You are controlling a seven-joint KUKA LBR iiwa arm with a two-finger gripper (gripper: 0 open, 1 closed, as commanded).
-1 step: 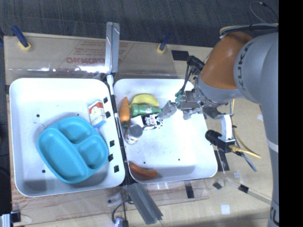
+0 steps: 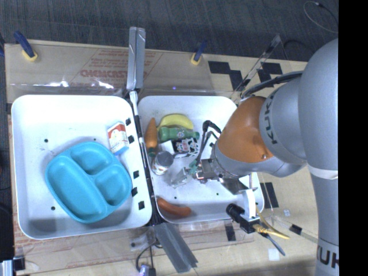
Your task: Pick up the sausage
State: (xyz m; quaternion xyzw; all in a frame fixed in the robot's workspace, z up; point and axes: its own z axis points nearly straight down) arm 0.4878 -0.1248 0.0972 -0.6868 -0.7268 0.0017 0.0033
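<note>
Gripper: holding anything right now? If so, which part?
Cannot be told. The gripper sits low in the right bin amid clutter; the sausage lies apart near the bin's front edge, untouched.

Plastic, metal and board, mostly glossy

Both white bins look like smooth, slightly shiny plastic; the blue tray is glossy moulded plastic. The sausage has a smooth, sheeny reddish-brown skin. The arm shows polished grey casing and a glossy orange band. The tabletop looks matt, like cardboard or pale wood, under clear film.
</note>
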